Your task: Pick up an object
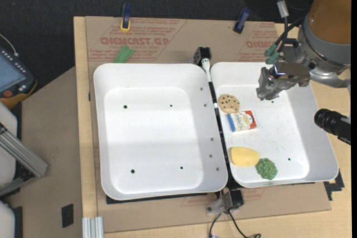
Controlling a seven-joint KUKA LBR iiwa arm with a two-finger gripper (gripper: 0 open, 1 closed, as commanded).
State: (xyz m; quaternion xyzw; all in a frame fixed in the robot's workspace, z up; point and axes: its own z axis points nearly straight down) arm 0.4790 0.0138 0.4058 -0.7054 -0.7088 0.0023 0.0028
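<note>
Nearest the camera, right bin [321,136] front edge: green broccoli-like piece [266,168] touching or just beside a yellow lump [244,156], both close to the front wall. Next back, a small red-white-blue carton [242,121] lying flat near the divider between the bins, and right behind it a round cookie [228,102], just about touching the carton's top edge. Left bin [106,120] has only bare floor with a few dark holes. Farther back, gripper [269,92] hangs over the rear part of the right bin, to the right of the cookie and apart from it, nothing visible between the fingers. Whether it's spread or pressed together I cannot tell from this angle, the tip is a dark blob against the white floor. Progress read: nothing picked yet, all four items rest on the bin floor. My guess is that the cookie or carton is the closest candidate; what's left is lining up over one, descending, closing and lifting. Behind the bins: cardboard base [167,36] with a blue clamp [241,19].
</note>
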